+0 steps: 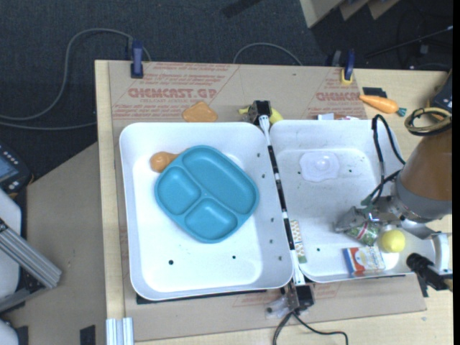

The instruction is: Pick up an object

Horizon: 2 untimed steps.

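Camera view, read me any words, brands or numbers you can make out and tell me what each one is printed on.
"CHEMCAST GP" in red, on the brown board behind the left bin.
The same red print, cut off and too blurred to read fully, on the board behind the right bin.
Small packet in the right bin: print too small to read.
Strip of labels between the bins: too small to read.

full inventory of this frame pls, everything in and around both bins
Left bin: 1, white.
Divided plate: 1, blue, left bin.
Orange item: 1, tucked at the plate's upper left edge.
Right bin: 1, white.
Clear lid: 1, right bin, upper part.
Yellow ball: 1, right bin, lower right.
Small packet: 1, red, white and blue, below the ball.
Carrot toy: 1, orange, bench, upper right.
Clamps: 2, blue, bench top edge.
Arm: 1, grey and orange, right.
Tool: 1, right bin, beside the ball.
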Each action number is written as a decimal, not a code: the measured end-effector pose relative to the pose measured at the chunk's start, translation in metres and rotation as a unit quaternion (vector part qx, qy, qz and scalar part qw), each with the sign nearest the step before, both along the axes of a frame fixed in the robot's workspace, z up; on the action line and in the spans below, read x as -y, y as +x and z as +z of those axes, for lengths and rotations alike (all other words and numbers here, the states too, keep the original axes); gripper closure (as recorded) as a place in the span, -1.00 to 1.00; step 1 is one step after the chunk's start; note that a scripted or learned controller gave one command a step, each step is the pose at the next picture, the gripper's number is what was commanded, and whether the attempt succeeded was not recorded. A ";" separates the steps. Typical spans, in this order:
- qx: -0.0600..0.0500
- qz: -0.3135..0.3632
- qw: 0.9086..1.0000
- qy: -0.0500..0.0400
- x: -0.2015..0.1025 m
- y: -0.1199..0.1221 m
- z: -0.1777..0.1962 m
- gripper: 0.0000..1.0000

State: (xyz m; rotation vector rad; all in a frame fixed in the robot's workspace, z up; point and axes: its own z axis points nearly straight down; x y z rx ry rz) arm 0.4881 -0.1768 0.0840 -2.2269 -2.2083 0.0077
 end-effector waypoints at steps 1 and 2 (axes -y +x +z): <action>0.012 0.005 1.000 -0.003 -0.005 0.010 0.013 1.00; 0.010 0.005 1.000 -0.002 -0.005 0.009 0.011 -1.00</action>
